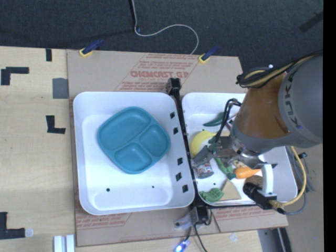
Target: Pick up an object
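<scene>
While claw [216, 160] hovers, plate [133, 139] lies apart.

Robotics lab test cell: KUKA arm [286, 109] over two white bins [84, 140] on clamped cardboard [157, 72], taped markers [52, 124] on the tabletop [31, 156], loose cable [163, 31] across dark carpet [63, 9].

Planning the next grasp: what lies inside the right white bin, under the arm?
In the right white bin: a yellow round object, an orange piece, a green leafy item. The grey arm covers the rest.
</scene>
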You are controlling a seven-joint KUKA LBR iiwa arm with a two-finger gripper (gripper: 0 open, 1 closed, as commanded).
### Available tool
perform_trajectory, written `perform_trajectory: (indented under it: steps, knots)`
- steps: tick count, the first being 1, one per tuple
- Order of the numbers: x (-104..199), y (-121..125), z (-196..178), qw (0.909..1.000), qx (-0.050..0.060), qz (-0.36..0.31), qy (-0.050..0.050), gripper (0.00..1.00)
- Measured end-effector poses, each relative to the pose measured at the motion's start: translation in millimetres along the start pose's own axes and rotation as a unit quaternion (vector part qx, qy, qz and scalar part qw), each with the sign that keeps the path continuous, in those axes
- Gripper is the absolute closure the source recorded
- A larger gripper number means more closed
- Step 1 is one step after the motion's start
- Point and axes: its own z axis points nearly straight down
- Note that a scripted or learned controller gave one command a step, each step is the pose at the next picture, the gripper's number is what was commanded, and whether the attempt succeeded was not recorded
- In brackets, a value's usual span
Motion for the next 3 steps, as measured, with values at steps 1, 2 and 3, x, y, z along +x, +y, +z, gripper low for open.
perform_trajectory:
  steps: [1, 2, 3]
  knots:
    - [11, 2, -136, 0.9999, -0.010, 0.000, -0.001, 0.00]
    - [11, 0, -138, 1.0000, -0.003, 0.001, -0.001, 1.00]
    - [75, 0, -193, 1.0000, -0.006, -0.003, 0.000, 1.00]
